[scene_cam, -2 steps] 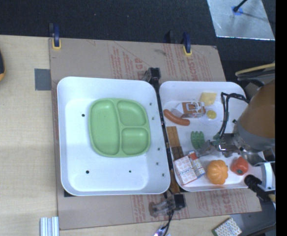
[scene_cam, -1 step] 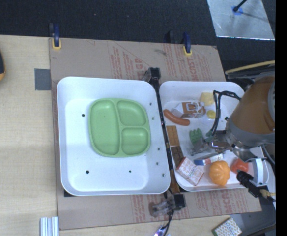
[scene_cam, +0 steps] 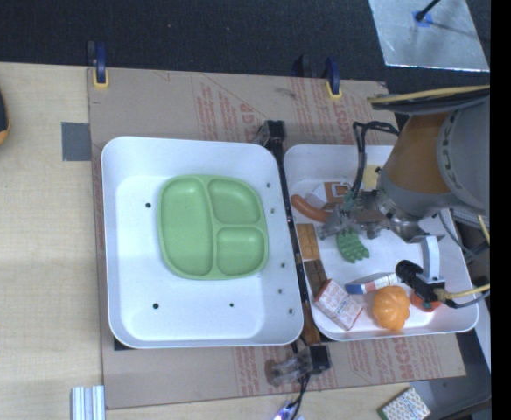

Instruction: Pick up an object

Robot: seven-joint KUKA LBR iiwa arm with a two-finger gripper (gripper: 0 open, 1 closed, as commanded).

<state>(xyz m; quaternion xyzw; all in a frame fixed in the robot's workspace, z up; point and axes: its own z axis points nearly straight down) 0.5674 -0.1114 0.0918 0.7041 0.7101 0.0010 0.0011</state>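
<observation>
My gripper [scene_cam: 346, 222] hangs low over the right bin [scene_cam: 448, 322], near its left-centre. Just below it lies a green ridged object [scene_cam: 354, 248], close to or touching the gripper's tip. An orange-red sausage [scene_cam: 308, 206] lies to the gripper's left. A brown block [scene_cam: 306, 242] sits by the bin's left wall. Towards the front lie a small red-and-white carton [scene_cam: 337, 304], an orange fruit [scene_cam: 390, 308] and a thin white tube with a blue end [scene_cam: 369, 283]. The arm hides the bin's right part.
The left bin [scene_cam: 124, 304] holds a green divided plate [scene_cam: 212, 226]. A printed card [scene_cam: 335, 191] lies at the back of the right bin, partly under the gripper. Black clamps sit between the bins at back and front.
</observation>
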